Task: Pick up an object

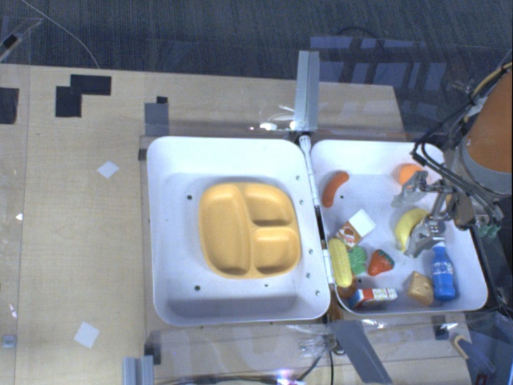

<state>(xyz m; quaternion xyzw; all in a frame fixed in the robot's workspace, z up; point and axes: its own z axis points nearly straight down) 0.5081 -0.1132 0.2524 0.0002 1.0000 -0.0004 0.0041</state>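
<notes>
My gripper (pixel 419 212) hangs over the right part of the right bin (pixel 377 165), fingers spread open. A yellow banana (pixel 407 228) lies just left of and under the fingers, one finger at its upper end and one at its lower right; nothing is clamped. An orange ball (pixel 408 172) sits just above the gripper. A blue bottle (pixel 442 273) stands below it, with a brown bread piece (pixel 419 287) beside that. Further left lie a white block (pixel 361 223), a strawberry (pixel 381 261), a corn cob (pixel 340 263) and an orange sausage (pixel 335 187).
The left bin (pixel 172 215) holds a yellow divided plate (pixel 247 229). A small red and white bottle (pixel 377 297) lies along the right bin's front wall. A green item (pixel 357 259) and a small packet (pixel 347 233) sit beside the corn. A metal post (pixel 308 87) stands behind the bins.
</notes>
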